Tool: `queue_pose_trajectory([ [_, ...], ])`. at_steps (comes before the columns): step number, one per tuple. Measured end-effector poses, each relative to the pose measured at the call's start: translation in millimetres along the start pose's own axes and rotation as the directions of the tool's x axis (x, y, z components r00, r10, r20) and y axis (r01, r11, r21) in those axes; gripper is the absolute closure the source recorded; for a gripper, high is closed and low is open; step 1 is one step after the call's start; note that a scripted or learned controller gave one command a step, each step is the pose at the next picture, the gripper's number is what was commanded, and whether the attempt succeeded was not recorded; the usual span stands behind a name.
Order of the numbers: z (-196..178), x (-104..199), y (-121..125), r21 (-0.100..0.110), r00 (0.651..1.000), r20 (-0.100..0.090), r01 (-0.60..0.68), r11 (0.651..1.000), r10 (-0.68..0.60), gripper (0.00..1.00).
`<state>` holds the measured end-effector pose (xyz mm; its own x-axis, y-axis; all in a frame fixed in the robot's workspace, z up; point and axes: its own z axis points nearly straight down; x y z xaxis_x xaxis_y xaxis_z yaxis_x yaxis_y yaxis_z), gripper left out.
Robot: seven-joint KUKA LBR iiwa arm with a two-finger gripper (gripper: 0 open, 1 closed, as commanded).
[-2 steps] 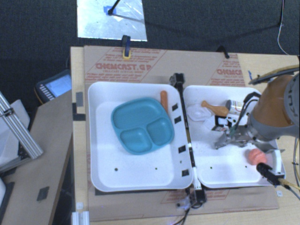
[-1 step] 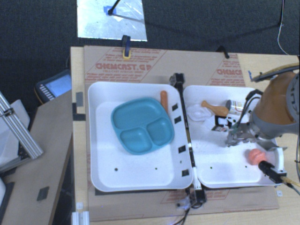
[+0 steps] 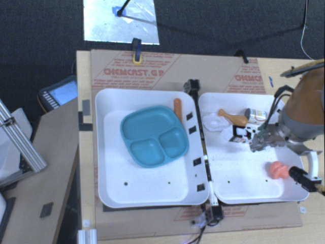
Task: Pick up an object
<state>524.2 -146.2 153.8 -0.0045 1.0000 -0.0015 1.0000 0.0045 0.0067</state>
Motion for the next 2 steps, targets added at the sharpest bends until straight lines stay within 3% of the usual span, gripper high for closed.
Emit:
queue_pose_trajectory([
  [1,-64.5,-2.7,2.1,-0.002,1.0,0.001,0.0,1.0,0.0,1.0],
  [2,-74.2,-2.9,3.2,0.003,1.0,0.0,0.0,1.0,0.0,1.0],
])
